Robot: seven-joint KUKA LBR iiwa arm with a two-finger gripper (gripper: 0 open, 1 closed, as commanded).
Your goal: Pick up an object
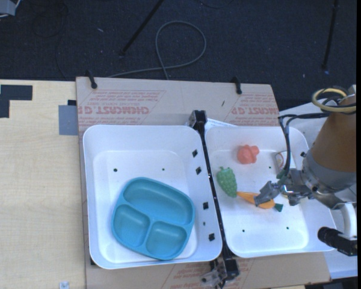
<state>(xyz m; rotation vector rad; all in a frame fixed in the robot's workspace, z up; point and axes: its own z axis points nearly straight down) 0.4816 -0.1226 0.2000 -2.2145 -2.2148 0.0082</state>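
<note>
Grey two-finger gripper (268, 192) sat low in the right white plastic bin (289, 236), right at the small orange carrot-shaped toy (257, 198); couldn't tell whether it was open, closed or gripping the toy. Green bumpy plastic toy (227, 181) lay just left of the carrot. Pink rounded toy (248, 154) lay farther back. Blue three-compartment plastic tray (152, 218) lay in the left white bin (108, 143).

Dark carpet (259, 35) lies behind the bench, with thin cables (180, 41) on it; a pale wood tabletop (30, 203) is at left; cardboard (168, 104) lies under the bins.
</note>
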